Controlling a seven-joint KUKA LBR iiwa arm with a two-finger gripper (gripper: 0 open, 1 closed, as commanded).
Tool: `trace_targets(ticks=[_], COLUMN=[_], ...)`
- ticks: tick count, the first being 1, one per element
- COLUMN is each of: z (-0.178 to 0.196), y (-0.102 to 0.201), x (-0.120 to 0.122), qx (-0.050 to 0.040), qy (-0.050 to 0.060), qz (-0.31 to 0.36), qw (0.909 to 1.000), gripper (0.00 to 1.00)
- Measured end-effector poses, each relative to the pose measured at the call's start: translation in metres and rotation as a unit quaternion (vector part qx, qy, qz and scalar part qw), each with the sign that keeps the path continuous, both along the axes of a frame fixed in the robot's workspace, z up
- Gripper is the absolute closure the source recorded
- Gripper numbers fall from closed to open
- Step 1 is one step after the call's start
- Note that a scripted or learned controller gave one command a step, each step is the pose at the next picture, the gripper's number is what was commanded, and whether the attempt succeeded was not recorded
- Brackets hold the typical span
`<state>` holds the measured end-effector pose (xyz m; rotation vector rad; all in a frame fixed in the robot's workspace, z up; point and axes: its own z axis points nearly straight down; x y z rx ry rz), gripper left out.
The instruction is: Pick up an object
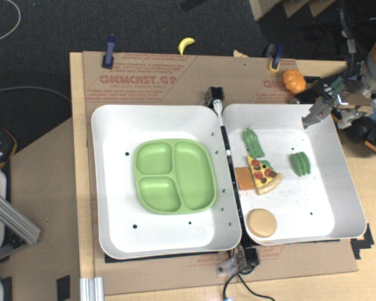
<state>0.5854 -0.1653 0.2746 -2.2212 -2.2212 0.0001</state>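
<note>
Arm enters from the right edge, mostly cut off; gripper (pixel 316 113) sits over the top right rim of the right bin (pixel 338 187), its jaws too small and dark to read, so cannot tell if spread or pressed together. Nothing visibly between them. Right bin holds a long green bumpy pickle-like piece (pixel 254 143), a shorter ribbed green piece (pixel 299 163), a toy pizza slice (pixel 263 175) touching a flat brown square (pixel 244 178), and a round tan bun-like disc (pixel 261 222) near the front wall. Left bin (pixel 113 218) carries a matte green divided plate (pixel 175 175) (three compartments). Orange ball-shaped thing (pixel 294 81) lies on the cardboard-topped counter (pixel 156 74), behind the right bin.
</note>
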Motion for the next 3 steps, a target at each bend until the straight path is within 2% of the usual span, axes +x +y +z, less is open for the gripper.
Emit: trace_targets(ticks=[1, 2, 3], z=[-0.134, -0.088, 0.031], y=[0.036, 0.116, 0.186], x=[-0.091, -0.106, -0.105], qx=[0.0036, 0.0020, 0.0013], qy=[0.010, 0.000, -0.007], qz=[0.000, 0.004, 0.005], qw=[0.9999, 1.0000, 1.0000], gripper=[0.00, 0.00, 0.00])
